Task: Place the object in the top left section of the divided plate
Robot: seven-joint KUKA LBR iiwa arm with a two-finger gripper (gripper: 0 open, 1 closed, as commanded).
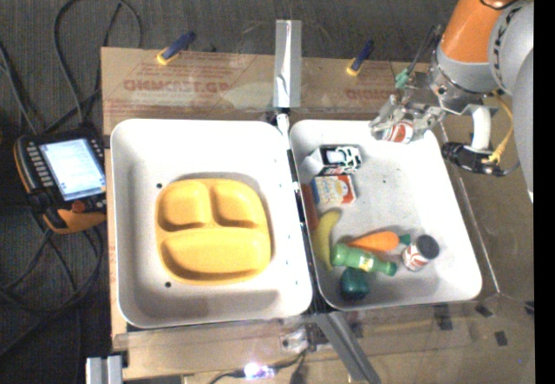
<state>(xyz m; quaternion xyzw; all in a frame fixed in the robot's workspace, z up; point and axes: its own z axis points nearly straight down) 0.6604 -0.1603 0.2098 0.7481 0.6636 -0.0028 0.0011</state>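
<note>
Dark green lump [353,283] sits nearest, at 6 o'clock in the right bin [468,226], close to its near rim. Red-and-white can [399,133]: task item, at 1 o'clock over the right bin's far rim, directly under the gripper [403,118]; whether the gripper clamps it cannot be told. Label print on it is too small to read. Open floor lies at 3 o'clock in that bin. Small carton [334,190], picture label unreadable, at 10 o'clock, with a black-and-white item [340,156] just beyond. Banana [324,235], green bottle [360,259], carrot [375,242] and second can [416,255] are clustered at 6 o'clock. Yellow divided plate [212,229] lies centred in the left bin [130,200], with bare margin all round; top left section [185,200] is unoccupied. Cardboard sheet [199,83] at 12 o'clock has faint red print, illegible.
</note>
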